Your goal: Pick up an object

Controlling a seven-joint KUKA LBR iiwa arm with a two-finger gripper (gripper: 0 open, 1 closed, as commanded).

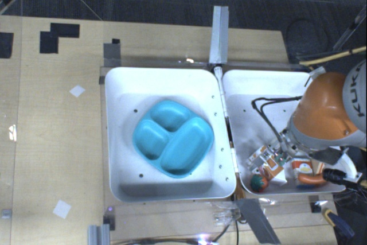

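My hand (269,160) hangs low over the right bin (241,100), near that bin's front edge, and from this slant I cannot tell what state it is in, since the orange wrist band (324,109) and the cabling crowd it. The things worth picking lie heaped in the front of that bin: a small round greenish ball (259,182) just beneath and in front of my hand, close to the front left corner, and a reddish sausage-shaped piece (309,178) lying along the front wall toward the right. I judge both to be toy-like plastic or rubber, light, not fragile, and probably a little slippery. The ball looks likely to roll or squirt sideways if pinched off centre, so I would take it across its widest part from straight above. The sausage piece should handle more kindly: long, somewhat stiff, best taken across its narrow middle. Something white with an orange patch (302,167) sits beside it, too small for me to name. What stands in the way is mostly the bin itself: these things lie close to the front wall and the corner, leaving little room beside them for a finger to come down, and they are near enough together that closing on one may nudge another. A black cable (269,101) loops over the bin floor behind my hand. The left bin (120,123) holds a blue divided tray (173,138) at its middle, well apart from my work.
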